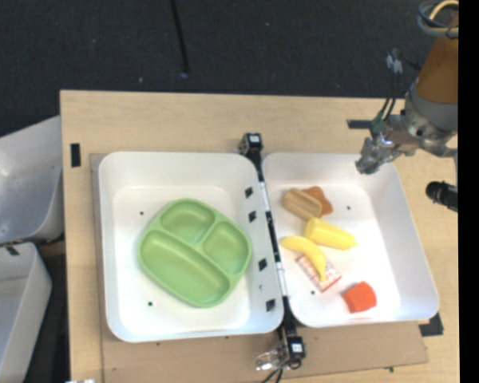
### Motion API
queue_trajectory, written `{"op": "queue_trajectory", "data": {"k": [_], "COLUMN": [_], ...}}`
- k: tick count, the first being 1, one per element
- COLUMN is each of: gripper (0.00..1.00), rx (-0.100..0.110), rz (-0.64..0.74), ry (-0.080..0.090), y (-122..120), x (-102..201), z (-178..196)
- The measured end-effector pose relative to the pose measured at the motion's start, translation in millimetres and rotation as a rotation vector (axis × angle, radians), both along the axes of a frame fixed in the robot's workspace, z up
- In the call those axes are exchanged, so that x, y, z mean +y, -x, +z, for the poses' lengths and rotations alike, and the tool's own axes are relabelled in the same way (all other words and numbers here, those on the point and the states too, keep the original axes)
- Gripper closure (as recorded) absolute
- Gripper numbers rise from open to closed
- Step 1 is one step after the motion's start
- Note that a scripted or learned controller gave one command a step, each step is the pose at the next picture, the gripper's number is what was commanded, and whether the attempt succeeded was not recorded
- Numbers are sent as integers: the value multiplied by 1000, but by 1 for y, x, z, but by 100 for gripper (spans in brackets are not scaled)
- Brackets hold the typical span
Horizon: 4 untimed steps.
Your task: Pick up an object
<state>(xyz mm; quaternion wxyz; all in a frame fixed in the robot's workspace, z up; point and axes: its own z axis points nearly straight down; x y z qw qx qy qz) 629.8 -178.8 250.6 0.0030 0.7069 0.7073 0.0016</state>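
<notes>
The right bin [399, 214] holds several toy foods: a brown hot dog bun [306, 203], a yellow corn-like piece [330, 234], a yellow banana [307, 251], a small red-and-white packet [314, 274] and an orange-red block [359, 297]. My gripper [370, 159] hangs over the bin's far right corner, well above and to the right of the bun. Nothing shows between its fingers.
The left bin [120, 190] carries a green divided plate [195, 250]. A black clip [251, 143] sits at the far end of the seam between the bins, and a cable [176, 22] runs across the dark floor behind the bench.
</notes>
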Motion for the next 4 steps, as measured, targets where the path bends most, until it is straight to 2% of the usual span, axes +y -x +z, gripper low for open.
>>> {"op": "queue_trajectory", "data": {"k": [1, 3, 4], "gripper": [100, 100, 100], "rx": [6, 7, 7], "rz": [4, 6, 6], "ry": [-1, -3, -3], "y": [20, 43, 62], "x": [47, 152, 205], "z": [-5, 12, 12]}}
